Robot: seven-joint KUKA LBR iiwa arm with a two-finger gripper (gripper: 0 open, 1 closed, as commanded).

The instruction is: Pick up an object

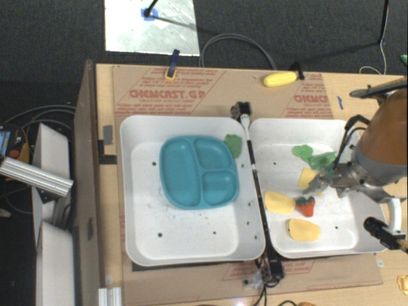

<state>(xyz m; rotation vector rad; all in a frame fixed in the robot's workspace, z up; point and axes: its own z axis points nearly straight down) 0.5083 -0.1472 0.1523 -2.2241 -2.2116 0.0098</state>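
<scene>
In the right bin (341, 129) lie several small things: a green leafy piece (303, 150), a yellow piece (307, 178), a yellow rounded piece (278, 202), a small red item with a green top (306, 207) and another yellow piece (303, 229). My gripper (323, 180) comes in from the right and sits low over the bin, right beside the yellow piece and just above the red item. The arm's grey and orange wrist (382, 145) covers the bin's right side. Nothing is seen lifted.
The left bin (143, 234) holds a blue divided plate (199, 172) with a green piece (233, 145) at its far right corner. A ridge (255, 177) separates the bins. A yellow clamp (280, 78) sits on the cardboard behind them.
</scene>
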